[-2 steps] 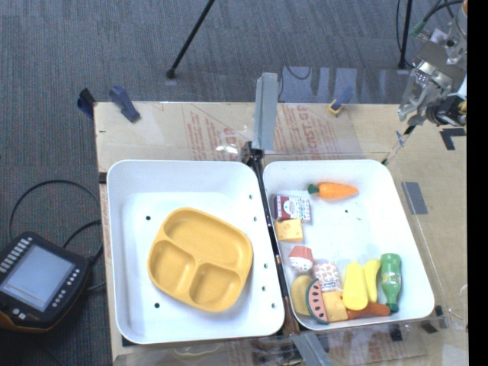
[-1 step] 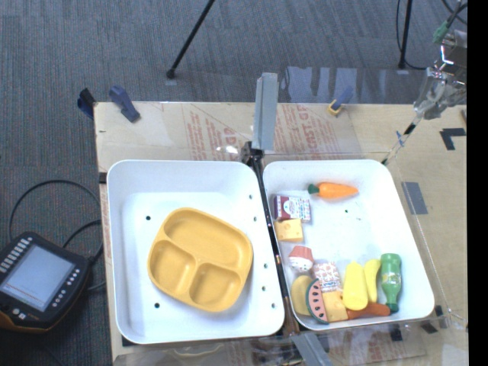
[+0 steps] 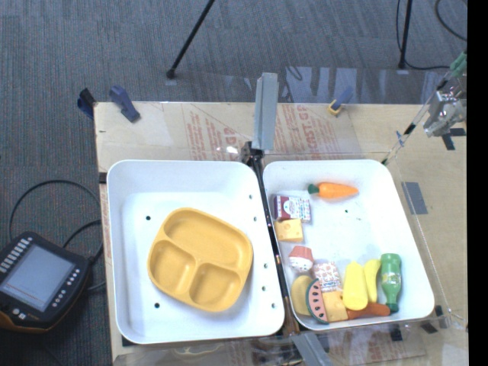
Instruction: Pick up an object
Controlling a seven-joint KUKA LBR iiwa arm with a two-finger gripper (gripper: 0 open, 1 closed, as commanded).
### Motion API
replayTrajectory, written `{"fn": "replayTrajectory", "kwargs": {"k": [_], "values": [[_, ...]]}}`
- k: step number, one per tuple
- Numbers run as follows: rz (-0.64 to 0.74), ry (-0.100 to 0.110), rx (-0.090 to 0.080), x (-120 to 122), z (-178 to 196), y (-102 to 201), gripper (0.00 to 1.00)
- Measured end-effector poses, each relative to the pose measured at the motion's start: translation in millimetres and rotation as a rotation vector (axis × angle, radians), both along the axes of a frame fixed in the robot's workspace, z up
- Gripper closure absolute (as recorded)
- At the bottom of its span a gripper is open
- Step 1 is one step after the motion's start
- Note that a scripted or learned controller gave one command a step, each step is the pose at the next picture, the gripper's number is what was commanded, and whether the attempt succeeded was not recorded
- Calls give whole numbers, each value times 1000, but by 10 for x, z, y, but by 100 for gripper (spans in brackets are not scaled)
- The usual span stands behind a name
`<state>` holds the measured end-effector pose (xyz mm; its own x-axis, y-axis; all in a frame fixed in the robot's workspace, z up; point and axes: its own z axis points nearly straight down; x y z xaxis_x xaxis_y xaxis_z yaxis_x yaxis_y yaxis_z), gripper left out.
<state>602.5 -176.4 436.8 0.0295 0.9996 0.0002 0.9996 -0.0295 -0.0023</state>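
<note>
Nothing is lifted yet; the carrot [image 3: 333, 191] lies in the right bin [image 3: 407, 204]; whether the gripper [image 3: 444, 113] is grasping cannot be told.

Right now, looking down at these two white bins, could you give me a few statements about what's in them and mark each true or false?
1. The yellow tray lies in the left bin. True.
2. The carrot lies at the near edge of the right bin. False: it lies near the far edge, apart from the other toys.
3. The green bottle lies in the right bin's near right corner. True.
4. The toy food is spread evenly over both bins. False: it is all in the right bin, mostly crowded along its near edge.
5. The tray has three compartments. True.
</note>
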Motion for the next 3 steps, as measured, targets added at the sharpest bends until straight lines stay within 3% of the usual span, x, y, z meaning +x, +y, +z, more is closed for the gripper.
{"fn": "replayTrajectory", "kwargs": {"k": [1,2,3], "values": [[-166,0,0,71,-6,239,100],[-52,1,0,-152,-176,199,100],[191,-2,0,-614,5,164,100]]}}
